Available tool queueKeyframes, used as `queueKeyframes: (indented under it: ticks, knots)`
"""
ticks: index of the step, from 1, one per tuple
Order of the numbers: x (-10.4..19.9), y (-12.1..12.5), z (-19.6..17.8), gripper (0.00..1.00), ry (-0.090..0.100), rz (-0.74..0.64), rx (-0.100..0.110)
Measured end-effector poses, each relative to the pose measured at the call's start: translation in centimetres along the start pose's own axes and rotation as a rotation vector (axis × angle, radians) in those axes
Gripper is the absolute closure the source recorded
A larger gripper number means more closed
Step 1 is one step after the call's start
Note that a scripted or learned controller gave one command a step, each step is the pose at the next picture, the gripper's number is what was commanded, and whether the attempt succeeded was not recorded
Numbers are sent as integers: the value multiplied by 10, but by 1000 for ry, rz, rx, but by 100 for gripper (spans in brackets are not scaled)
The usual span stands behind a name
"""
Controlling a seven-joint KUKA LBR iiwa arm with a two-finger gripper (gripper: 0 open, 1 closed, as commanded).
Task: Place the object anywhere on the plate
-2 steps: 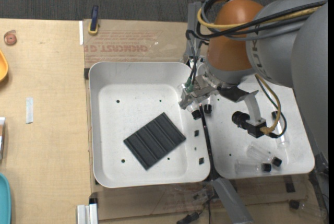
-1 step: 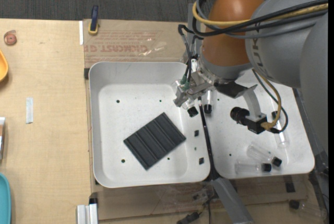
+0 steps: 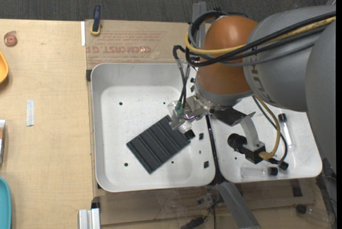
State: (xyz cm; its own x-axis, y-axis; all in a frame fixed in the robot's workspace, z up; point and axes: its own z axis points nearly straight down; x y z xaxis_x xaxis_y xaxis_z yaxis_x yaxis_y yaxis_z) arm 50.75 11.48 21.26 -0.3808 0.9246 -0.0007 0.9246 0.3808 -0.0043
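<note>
Over the right half of the view-left bin (image 3: 99, 116), the gripper (image 3: 183, 122) is hanging low, right at the upper-right corner of the black ribbed plate (image 3: 157, 143). Glare and cables are crowding the tip; I cannot tell how wide it is standing or whether it is holding anything.

- The black ribbed plate is lying flat on the bin floor, turned at a slant, with its long side running from lower left up to the gripper. It is sitting right of the bin's middle, clear of every wall.
- A small black bit (image 3: 201, 135) is lying just beside the plate's upper-right corner, near the wall between the bins. I cannot make out what it is.
- The arm (image 3: 291, 57) is reaching in from the view's right, its orange band (image 3: 227, 57) hanging over the seam between the two bins.
- The view-right bin (image 3: 315, 166) is holding a clear tube-like piece (image 3: 284, 129) near its right side and another clear item (image 3: 251, 172) at its near edge, too faint to name.
- Brown cardboard with red print (image 3: 125, 46) is lying behind the left bin, and a blue clamp (image 3: 96, 18) is gripping its far edge.
- On the wooden bench top (image 3: 48, 158), an orange thing (image 3: 2, 70) and a teal thing (image 3: 3, 204) are poking in at the view's left edge.
</note>
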Motion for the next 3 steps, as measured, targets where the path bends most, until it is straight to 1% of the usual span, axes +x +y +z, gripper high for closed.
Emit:
queueKeyframes:
  ticks: [1, 2, 3]
  knots:
    - [0, 0, 0, 0, 0, 1, 0]
    - [-2, 0, -8, 100, -1, 3, 2]
    - [32, 12, -49, 100, -1, -38, -1]
